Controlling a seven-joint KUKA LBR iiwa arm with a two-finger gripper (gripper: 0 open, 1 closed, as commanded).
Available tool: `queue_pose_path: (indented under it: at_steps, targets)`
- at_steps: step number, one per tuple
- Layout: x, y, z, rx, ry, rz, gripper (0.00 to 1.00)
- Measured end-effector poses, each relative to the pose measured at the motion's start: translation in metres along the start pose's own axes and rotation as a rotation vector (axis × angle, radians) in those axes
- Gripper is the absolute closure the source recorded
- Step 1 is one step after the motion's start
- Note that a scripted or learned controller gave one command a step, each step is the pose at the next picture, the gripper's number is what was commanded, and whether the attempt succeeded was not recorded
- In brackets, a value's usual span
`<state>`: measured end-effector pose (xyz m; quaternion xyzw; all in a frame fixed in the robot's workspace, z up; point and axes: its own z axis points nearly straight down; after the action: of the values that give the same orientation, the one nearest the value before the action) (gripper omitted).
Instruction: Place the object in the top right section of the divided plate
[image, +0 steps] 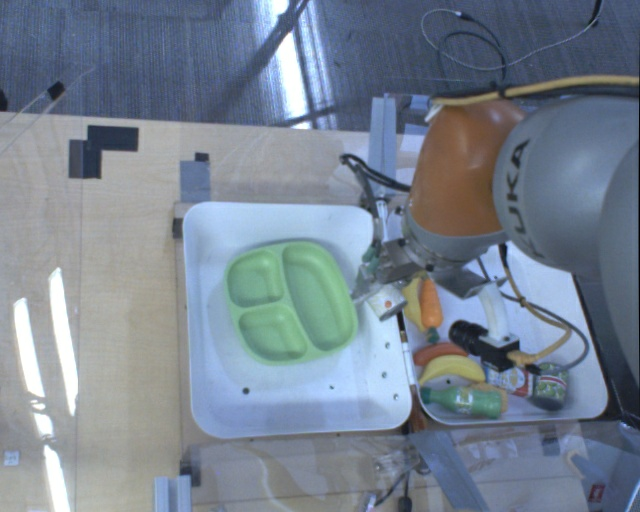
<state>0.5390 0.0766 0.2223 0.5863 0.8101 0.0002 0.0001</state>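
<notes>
The tool (378, 285) hangs at the left bin's right edge; whether it grips anything I cannot tell. The green divided plate (291, 300) lies just left of it, its large section nearest.

Bulky grey arm (560, 190) bearing dark "UKA" lettering, a glossy orange band (460, 170), and black cables at its wrist.

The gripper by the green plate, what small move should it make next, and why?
Probably a short shift toward the view's left, over the divided plate. The gripper sits at the plate's right edge, above the seam between the two bins, not yet over any section. Whether it carries anything cannot be told, so check that before releasing.
</notes>
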Motion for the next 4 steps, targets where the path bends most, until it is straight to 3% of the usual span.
queue_pose_path:
  at_steps: [1,2,3,4]
  targets:
    - [-0.002,-0.055,0.040,0.001,0.001,-0.085,1.00]
    - [0.085,-0.025,-0.006,-0.004,-0.001,-0.092,1.00]
    - [0.040,0.033,-0.018,-0.004,-0.002,-0.215,1.00]
    - [0.028,-0.016,0.010,0.000,0.000,-0.230,1.00]
